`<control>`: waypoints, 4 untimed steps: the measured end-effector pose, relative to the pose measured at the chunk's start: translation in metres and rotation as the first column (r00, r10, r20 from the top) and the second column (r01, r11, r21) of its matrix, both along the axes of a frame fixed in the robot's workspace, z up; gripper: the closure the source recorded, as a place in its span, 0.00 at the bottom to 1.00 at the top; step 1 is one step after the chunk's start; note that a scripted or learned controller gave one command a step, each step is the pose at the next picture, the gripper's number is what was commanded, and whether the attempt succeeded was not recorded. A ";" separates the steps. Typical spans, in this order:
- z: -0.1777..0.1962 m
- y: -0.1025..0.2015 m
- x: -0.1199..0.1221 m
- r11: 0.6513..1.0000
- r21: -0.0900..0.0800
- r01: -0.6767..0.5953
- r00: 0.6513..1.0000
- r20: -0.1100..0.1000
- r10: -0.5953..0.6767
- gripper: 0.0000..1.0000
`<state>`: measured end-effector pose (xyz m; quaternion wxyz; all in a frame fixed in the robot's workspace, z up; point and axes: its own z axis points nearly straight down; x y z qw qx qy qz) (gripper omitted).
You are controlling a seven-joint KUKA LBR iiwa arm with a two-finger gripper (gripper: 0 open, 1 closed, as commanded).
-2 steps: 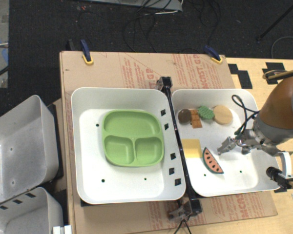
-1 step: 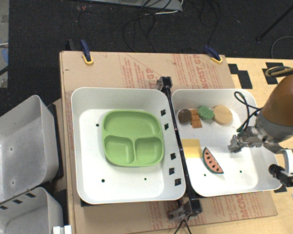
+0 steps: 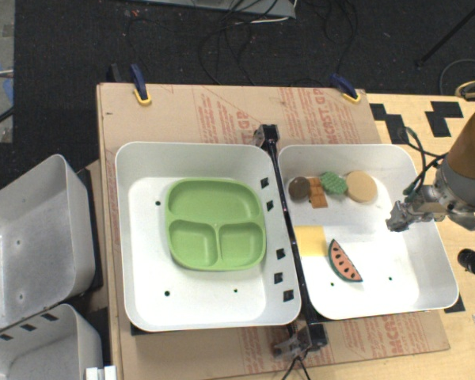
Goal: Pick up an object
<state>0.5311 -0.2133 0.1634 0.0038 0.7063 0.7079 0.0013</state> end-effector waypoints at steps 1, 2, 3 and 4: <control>0.043 -0.004 -0.001 1.000 0.000 0.000 1.000 -0.002 0.000 1.00; 0.096 -0.004 0.001 1.000 0.000 -0.002 1.000 0.000 0.002 1.00; 0.082 0.050 0.013 1.000 0.005 -0.006 1.000 -0.008 0.006 1.00; 0.090 0.102 0.023 1.000 0.005 -0.007 1.000 -0.005 0.007 1.00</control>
